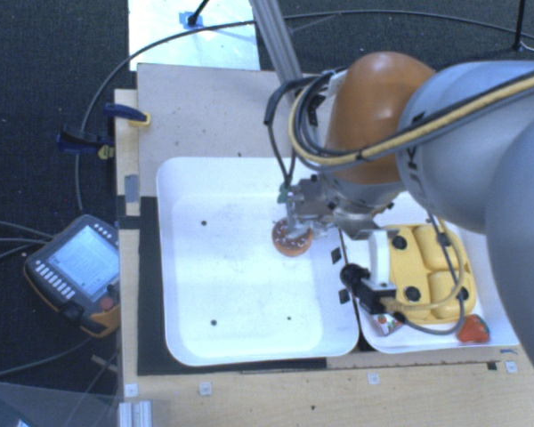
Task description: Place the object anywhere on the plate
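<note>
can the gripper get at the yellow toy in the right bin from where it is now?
Probably yes. The gripper hangs over the left bin, and the yellow toy lies uncovered next door; only black cables cross it.

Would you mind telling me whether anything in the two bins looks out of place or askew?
Nothing looks spilled or damaged. A small round brown object sits under the gripper in the left bin; yellow items lie in the right bin.

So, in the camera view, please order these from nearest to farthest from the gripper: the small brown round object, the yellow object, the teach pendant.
From the gripper:
1. Small brown round object, just below it, in the left bin.
2. Yellow object, in the right bin, lower right.
3. Teach pendant, off the bench, far left.
</note>
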You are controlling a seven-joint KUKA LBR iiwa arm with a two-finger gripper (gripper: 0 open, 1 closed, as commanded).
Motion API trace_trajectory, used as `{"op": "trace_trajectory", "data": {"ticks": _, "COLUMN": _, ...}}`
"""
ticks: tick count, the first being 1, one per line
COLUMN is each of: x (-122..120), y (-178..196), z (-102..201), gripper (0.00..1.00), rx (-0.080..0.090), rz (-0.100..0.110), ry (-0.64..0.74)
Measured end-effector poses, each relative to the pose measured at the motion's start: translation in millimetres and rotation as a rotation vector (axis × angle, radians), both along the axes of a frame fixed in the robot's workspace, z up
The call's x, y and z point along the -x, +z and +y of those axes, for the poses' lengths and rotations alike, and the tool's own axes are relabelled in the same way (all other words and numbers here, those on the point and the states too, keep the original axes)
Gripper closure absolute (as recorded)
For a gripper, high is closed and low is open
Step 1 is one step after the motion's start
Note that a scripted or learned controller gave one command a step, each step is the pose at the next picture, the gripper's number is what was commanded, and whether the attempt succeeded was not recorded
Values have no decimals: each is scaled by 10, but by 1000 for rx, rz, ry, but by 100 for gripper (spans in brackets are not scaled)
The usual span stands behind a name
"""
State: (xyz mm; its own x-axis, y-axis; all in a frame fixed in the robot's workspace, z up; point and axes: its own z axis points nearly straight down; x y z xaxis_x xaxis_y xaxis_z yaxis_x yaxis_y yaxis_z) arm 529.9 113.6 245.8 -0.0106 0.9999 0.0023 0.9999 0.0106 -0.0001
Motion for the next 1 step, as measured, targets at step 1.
{"op": "trace_trajectory", "data": {"ticks": 1, "x": -5, "y": 3, "z": -35, "gripper": 0, "rx": 1, "rz": 0, "ry": -7}}
